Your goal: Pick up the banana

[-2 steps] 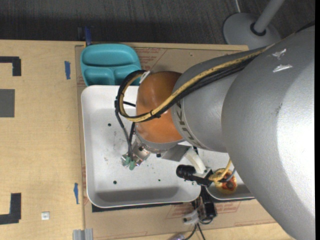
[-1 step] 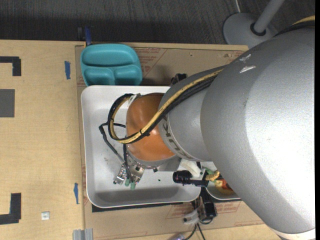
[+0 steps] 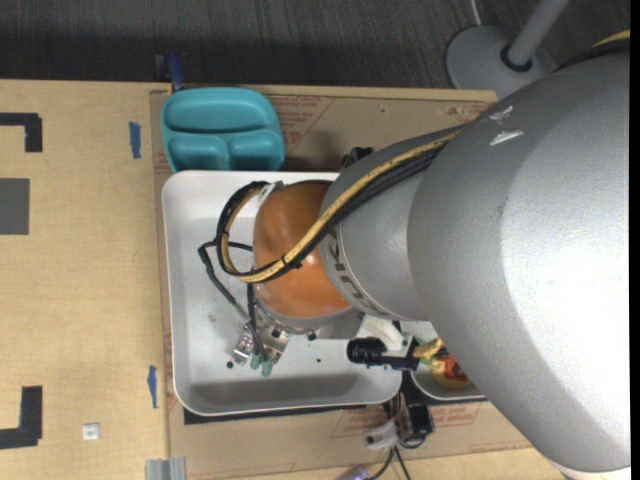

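Tool (image 3: 256,354) low in left white bin (image 3: 190,298), under orange band (image 3: 292,248); finger state cannot tell. Teal tray (image 3: 222,128) on tabletop (image 3: 80,268) behind. No legible writing.

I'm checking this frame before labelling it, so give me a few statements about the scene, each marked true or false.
1. The arm covers much of the white bin. True.
2. A teal tray sits beyond the bin's far edge. True.
3. The band above the wrist is blue. False: the band is orange.
4. The tool hangs over the cardboard outside the bin. False: it is low over the bin's floor.
5. Cables loop beside the wrist. True.
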Robot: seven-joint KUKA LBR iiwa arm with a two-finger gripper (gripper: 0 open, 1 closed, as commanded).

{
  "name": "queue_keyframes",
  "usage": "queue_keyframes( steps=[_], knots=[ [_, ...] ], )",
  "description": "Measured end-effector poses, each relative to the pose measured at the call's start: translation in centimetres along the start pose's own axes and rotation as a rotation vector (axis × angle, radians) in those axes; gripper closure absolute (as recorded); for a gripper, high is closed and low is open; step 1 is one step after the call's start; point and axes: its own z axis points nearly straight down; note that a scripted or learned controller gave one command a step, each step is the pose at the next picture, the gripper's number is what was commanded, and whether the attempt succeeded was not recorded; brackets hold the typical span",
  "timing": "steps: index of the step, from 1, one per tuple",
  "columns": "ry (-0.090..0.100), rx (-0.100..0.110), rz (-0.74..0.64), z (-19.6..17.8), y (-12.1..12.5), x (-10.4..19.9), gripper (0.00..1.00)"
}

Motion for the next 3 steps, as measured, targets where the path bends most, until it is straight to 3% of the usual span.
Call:
queue_keyframes(
  steps=[3],
  knots=[
    [-0.005,-0.009,0.003,-3.0,0.2,-0.1,1.0]
  ],
)
